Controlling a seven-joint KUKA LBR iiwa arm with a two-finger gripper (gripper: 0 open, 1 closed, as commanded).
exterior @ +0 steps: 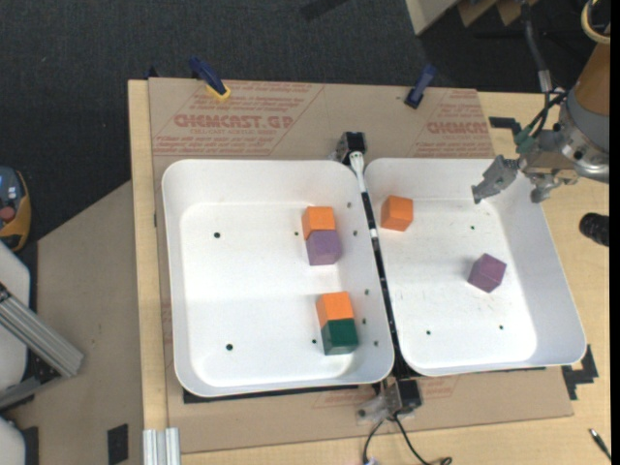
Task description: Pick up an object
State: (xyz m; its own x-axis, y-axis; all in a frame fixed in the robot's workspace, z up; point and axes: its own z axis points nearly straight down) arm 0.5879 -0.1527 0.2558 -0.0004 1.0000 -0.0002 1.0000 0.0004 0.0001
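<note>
My gripper (513, 184) hovers over the far right part of the right bin (542, 289), its fingers spread open with nothing between them. In that bin an orange block (396, 213) lies near the far left corner, to the left of the gripper. A purple block (486, 272) lies in front of the gripper, apart from it. The left bin (194, 289) holds an orange block (319, 221) touching a purple block (324, 247). Nearer the front, another orange block (335, 307) touches a green block (340, 335).
Both bins rest on a cardboard sheet (242, 109) held by blue clamps (211, 77) at its far edge. A black divider (373, 240) runs between the bins. Metal framing (39, 347) stands at the left of the bench.
</note>
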